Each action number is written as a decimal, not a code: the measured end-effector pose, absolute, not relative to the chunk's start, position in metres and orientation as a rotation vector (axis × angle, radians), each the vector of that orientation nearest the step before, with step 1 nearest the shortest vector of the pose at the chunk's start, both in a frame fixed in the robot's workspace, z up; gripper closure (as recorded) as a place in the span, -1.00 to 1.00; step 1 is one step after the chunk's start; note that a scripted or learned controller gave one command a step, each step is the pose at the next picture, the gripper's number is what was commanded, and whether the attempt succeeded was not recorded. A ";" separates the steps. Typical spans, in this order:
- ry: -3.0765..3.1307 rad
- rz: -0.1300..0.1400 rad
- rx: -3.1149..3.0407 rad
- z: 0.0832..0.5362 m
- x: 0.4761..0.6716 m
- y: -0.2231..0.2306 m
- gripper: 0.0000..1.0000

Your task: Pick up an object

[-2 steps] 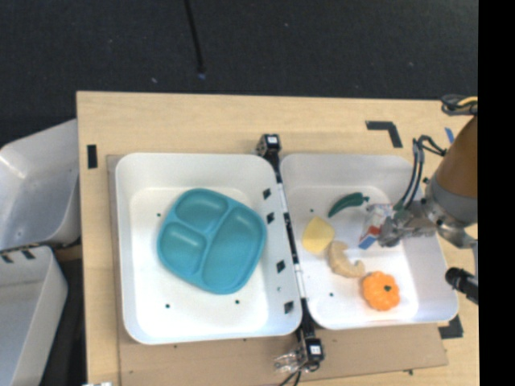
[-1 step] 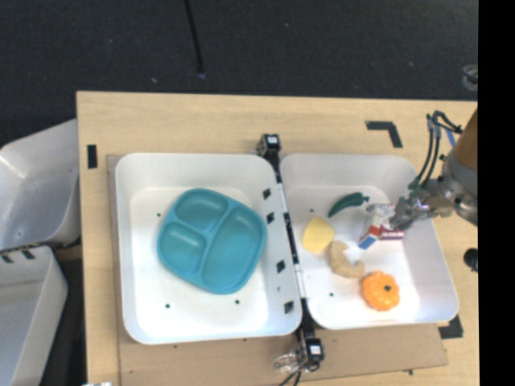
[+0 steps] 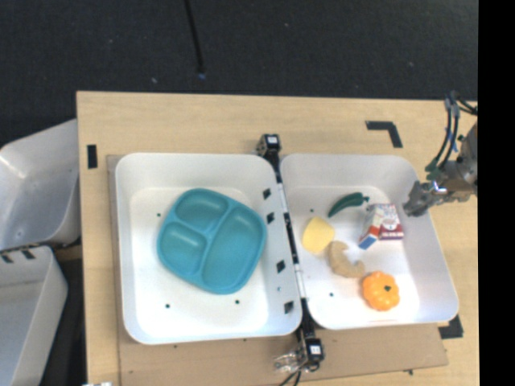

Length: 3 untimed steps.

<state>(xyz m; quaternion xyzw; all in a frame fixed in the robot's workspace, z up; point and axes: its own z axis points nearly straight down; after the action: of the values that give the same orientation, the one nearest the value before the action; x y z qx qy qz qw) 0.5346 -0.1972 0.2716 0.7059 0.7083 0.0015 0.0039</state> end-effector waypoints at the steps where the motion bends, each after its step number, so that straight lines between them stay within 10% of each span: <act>1: 2.226 0.002 2.213 0.275 0.551 -0.156 1.00; 3: 2.226 0.002 2.214 0.253 0.587 -0.068 1.00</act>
<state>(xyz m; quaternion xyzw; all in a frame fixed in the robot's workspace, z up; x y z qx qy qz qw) 0.5870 -0.0683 0.2531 0.7053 0.7089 0.0005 0.0010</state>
